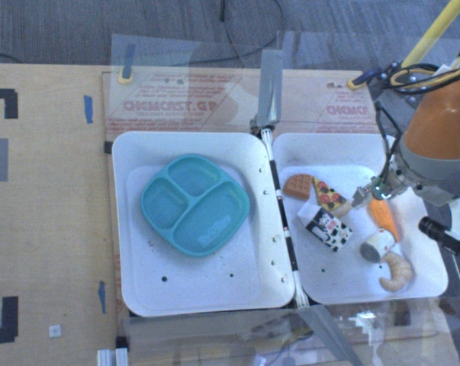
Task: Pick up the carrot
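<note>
The carrot [384,218] is a short orange piece lying in the right bin [321,280], near its right wall, pointing toward the front. My gripper [372,194] hangs at the carrot's far end, just above it, and it looks open. One grey fingertip [361,197] shows to the left of the carrot's tip. Nothing is held between the fingers. The arm's orange band and grey wrist cover the bin's back right corner.
Also in the right bin are a brown waffle [297,186], a pizza slice [330,197], a black-and-white block [328,229], a white cylinder [377,245] touching the carrot's near end, and a croissant [397,272]. The left bin [138,280] holds a teal divided plate [195,204].
</note>
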